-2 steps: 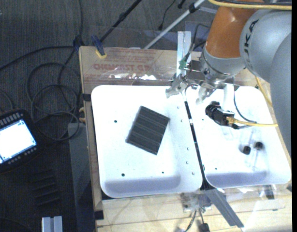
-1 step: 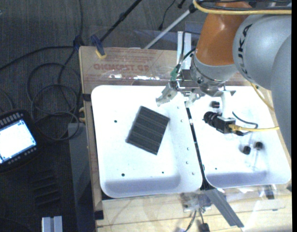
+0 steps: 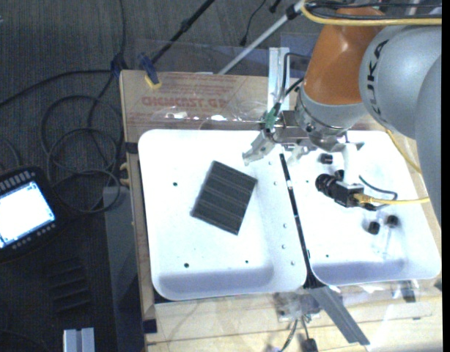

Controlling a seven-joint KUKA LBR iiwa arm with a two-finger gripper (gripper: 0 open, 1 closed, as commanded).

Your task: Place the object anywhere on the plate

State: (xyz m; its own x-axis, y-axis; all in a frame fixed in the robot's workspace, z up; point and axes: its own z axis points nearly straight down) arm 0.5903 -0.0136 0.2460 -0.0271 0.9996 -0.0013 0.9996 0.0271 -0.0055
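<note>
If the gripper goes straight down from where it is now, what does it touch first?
Probably the ridge where the two white bins meet, or the left bin's floor beside it. The gripper hangs there; depth is unclear. The dark plate lies further left.

cam: fixed overhead, slanted down
covers: both white bins [image 3: 210,270] on tabletop [image 3: 188,97]
arm [image 3: 401,57]: enters right

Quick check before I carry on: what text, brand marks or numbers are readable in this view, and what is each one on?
"KUKA", only partly in view, black letters on the grey arm.
Red print on the cardboard sheet behind the bins: too blurred to read.
Handheld screen on the floor: glowing white, nothing legible.
Dark ribbed plate in the left bin: no markings I can make out.
</note>
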